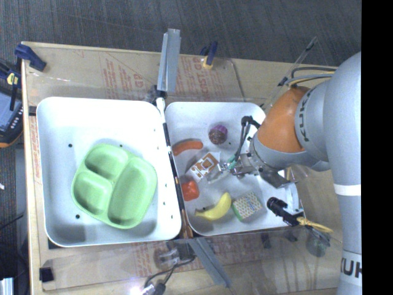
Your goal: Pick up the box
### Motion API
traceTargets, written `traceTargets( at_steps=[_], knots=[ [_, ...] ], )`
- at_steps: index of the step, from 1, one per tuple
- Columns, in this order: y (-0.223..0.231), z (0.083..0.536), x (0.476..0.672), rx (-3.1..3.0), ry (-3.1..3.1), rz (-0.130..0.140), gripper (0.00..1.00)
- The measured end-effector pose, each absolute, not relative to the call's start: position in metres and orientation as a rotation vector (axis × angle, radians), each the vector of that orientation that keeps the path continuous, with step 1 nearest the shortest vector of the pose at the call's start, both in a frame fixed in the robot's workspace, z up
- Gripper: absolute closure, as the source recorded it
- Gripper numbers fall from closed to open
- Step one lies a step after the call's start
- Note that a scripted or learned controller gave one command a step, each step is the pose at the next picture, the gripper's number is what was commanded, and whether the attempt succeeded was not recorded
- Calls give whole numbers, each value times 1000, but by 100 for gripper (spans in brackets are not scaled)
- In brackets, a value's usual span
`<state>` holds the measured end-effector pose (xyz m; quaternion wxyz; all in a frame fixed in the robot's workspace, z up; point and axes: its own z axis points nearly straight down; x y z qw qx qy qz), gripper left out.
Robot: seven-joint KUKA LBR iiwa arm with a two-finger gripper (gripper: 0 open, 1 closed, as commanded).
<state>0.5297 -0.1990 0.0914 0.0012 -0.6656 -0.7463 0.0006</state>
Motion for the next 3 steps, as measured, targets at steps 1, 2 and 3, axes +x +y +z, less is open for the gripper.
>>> traceTargets(
  at_steps=[1, 2, 3],
  knots=[
    [-211, 192, 477, -2306, -2131, 2, 0],
    [-204, 97, 479, -2346, -2093, -4, 0],
    [-205, 139, 477, -2272, -2167, 0, 0]
  ],
)
